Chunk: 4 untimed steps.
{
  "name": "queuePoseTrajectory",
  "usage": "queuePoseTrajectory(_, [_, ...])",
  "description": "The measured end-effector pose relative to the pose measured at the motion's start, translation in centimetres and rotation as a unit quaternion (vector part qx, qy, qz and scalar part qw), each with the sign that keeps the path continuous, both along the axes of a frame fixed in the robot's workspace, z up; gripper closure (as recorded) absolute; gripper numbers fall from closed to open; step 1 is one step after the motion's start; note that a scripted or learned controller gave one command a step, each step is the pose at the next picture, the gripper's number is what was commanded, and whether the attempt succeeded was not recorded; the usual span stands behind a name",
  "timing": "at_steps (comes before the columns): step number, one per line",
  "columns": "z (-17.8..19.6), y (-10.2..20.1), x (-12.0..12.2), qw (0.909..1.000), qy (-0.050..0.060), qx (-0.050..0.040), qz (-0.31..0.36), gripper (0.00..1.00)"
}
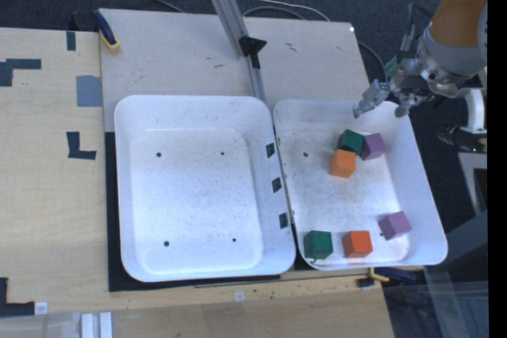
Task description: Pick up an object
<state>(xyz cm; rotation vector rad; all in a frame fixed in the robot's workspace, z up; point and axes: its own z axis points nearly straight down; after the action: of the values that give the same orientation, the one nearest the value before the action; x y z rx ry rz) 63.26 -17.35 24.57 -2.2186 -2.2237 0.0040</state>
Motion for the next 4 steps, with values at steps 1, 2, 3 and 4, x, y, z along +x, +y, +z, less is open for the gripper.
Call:
queuePoseTrajectory(1, [-12.7,-0.8,0.7,0.9999,-0.010,-0.0027,0.000,0.00])
queuePoseTrajectory(2, [-13.4,-0.6,0.7,0.9999,-0.012,-0.0044,0.000,0.00])
queuePoseTrajectory(3, [-12.6,-0.4,0.7,0.9999,-0.011,-0.0036,0.001,1.00])
queuePoseTrajectory(4, [-14.9,4.9,2.9,1.0000,-0.004,-0.0014,0.002,1.00])
